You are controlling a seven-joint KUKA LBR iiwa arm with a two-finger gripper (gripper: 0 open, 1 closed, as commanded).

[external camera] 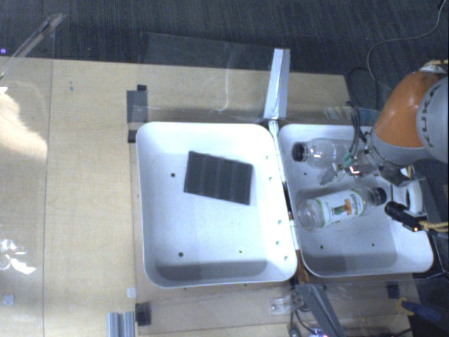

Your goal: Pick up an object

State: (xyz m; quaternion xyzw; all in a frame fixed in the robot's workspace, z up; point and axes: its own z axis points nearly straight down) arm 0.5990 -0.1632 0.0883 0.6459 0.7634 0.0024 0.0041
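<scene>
Two clear plastic bottles lie in the right bin (393, 258). The upper bottle (321, 151) has a black cap pointing left. The lower bottle (337, 209) carries a green and orange label and lies at a slant, its dark cap toward the right. A black ridged pad (218, 177) lies flat in the left bin (210, 258). My gripper (355, 163) hangs low over the right bin, between the two bottles and just right of the upper one. The arm's orange band (403, 114) sits above it at the right edge.
A metal divider post (278, 83) stands at the back where the bins meet. Cables and a black fitting (403, 215) lie along the right bin's right side. Wooden bench (77, 209) spreads to the left.
</scene>
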